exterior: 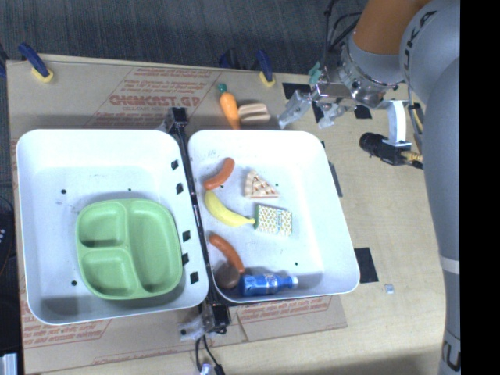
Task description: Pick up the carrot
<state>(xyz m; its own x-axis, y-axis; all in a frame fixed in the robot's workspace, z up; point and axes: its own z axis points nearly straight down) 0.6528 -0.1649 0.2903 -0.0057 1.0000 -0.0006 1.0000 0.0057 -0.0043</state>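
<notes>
Robotics lab test bench, grey industrial arm with orange band and loose cabling, two white bins clipped side by side, printed cardboard sheet clamped underneath, plastic toy food as test objects

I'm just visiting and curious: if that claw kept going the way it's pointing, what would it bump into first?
The gripper points toward the picture's left, above the right bin's back edge. Going straight on, it would probably meet the small bun first, then the carrot beside it. Its height is unclear, so it might pass over both.
</notes>
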